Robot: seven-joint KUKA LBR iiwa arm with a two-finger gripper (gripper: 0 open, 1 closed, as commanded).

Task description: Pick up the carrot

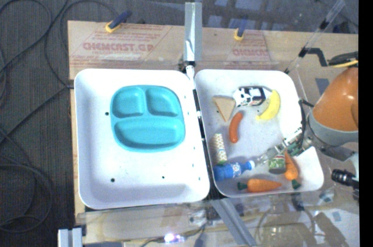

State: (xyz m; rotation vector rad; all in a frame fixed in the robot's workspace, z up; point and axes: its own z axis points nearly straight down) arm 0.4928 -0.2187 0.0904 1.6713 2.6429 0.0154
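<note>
- Near the front wall of the right bin [205,123], the carrot [262,185] lies flat, green top pointing left, beside a blue bottle [232,170].
- It looks light, stiff and smooth; I judge a pinch across its thick orange middle safest.
- Reaching in from the right, the arm [337,109] tilts low over that bin's front right corner.
- Whether the end effector [287,154] is clenched or released cannot be told; a second carrot [291,168] sits just below it.
</note>
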